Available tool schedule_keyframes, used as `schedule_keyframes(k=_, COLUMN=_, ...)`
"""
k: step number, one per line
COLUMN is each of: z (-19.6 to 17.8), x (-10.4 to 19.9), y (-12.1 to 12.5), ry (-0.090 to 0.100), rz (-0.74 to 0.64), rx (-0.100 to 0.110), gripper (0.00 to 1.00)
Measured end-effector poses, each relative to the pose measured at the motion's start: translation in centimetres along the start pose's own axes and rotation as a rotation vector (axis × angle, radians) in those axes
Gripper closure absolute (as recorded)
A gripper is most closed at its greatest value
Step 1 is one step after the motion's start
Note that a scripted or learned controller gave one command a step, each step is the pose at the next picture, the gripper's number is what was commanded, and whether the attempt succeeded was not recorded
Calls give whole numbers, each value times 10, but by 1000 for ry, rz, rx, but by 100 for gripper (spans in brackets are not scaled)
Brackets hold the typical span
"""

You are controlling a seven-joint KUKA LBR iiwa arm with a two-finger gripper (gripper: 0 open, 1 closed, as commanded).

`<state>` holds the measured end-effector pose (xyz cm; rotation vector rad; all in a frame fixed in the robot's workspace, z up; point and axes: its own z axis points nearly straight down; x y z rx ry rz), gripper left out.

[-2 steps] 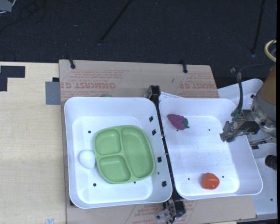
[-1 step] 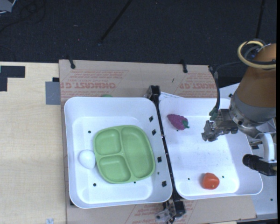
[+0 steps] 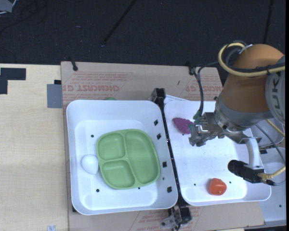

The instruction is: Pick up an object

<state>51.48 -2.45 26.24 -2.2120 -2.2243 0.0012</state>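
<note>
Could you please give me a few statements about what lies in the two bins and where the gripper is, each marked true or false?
1. The green divided plate lies in the left bin. True.
2. The white egg-shaped object sits in the right bin. False: it lies in the left bin, touching the plate's left edge.
3. The purple object lies in the right bin, near its upper left corner. True.
4. The red-orange object is held between the fingers of the gripper. False: it rests alone on the bin floor near the front edge.
5. The gripper is over the right bin, just right of the purple object. True.
</note>
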Motion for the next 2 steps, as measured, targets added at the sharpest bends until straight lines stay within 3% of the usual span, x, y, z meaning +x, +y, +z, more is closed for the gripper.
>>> schedule_keyframes(k=2, z=22, x=93, y=-4, ry=-2, rz=2, rx=2, gripper=100)
